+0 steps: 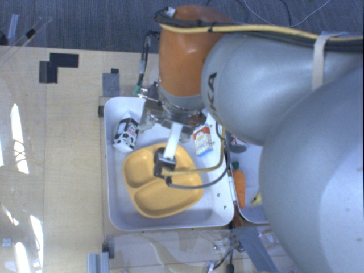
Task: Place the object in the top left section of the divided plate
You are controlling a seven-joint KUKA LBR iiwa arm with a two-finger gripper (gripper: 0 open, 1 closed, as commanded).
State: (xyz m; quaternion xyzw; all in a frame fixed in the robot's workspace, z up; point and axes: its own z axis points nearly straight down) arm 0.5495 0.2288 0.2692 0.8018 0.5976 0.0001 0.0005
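Fig.: white bin (116, 209), viewed fr. above. Yellow divided plate (153, 201) lies in the bin's near half. Carrot (239, 187) lies right of plate, along the bin's right wall. Cow-print carton (126, 134) is off the plate, touching its far-left edge. Orange-white carton (202, 141) sits just beyond plate's far-right edge. Gripper (173, 117) hangs over plate's far edge, betw. the two cartons; whether it is open or closed cannot be told.

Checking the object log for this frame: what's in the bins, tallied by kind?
Yellow divided plate: 1
Small cartons: 2 (cow-print carton, white-and-orange carton)
Carrot: 1
Total: 4 visible; the arm covers much of the right bin.
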